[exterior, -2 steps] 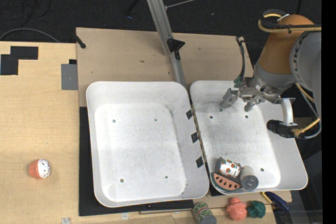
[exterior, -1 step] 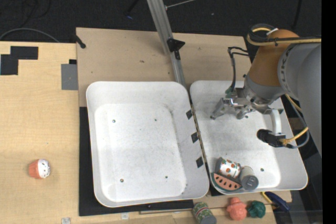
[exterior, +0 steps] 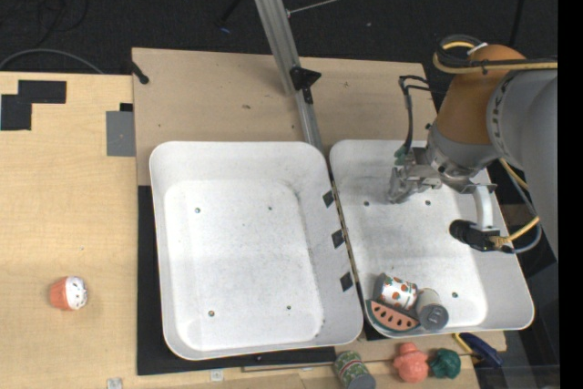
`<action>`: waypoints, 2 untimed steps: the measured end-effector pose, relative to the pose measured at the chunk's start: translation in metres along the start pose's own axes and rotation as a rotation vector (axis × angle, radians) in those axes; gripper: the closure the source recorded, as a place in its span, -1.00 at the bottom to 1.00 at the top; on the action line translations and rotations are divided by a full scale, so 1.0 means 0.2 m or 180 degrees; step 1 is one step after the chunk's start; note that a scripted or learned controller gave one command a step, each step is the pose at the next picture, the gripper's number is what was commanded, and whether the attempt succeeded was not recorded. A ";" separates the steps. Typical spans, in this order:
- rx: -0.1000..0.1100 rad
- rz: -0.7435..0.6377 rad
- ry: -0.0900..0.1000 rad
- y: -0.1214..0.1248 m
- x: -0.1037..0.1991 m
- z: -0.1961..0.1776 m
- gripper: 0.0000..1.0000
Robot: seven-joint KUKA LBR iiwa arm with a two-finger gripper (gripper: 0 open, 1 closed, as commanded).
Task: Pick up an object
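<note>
My gripper point(exterior: 402, 187) hangs low over the back part of the right bin point(exterior: 428, 241), above bare white floor, with nothing visible in it. At the bin's front corner several small objects lie together: a red and white can point(exterior: 398, 291) on its side, a watermelon-slice toy point(exterior: 392, 317), and a grey round piece point(exterior: 433, 316). They sit well in front of the gripper, toward the near edge.
The left bin point(exterior: 237, 241) lies beside the right one, with black clips point(exterior: 337, 237) along the shared rim. A slanted metal rail point(exterior: 278, 23) rises behind the bins. Pink point(exterior: 410, 363) and green point(exterior: 444, 363) toys and a small can point(exterior: 351, 369) lie beyond the front rim. A red-white ball point(exterior: 68, 293) rests on the left table.
</note>
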State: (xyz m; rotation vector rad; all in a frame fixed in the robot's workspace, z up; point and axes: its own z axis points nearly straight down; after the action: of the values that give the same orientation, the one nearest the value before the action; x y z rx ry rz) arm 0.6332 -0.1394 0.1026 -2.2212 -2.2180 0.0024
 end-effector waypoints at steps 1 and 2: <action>-0.0018 -0.0002 -0.0005 0.01 -0.04 -0.24 1.00; -0.0025 0.0004 -0.0006 0.00 -0.07 -0.55 1.00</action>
State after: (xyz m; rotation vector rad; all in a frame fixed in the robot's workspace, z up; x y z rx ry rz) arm 0.6328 -0.1526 0.2131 -2.2276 -2.2214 -0.0040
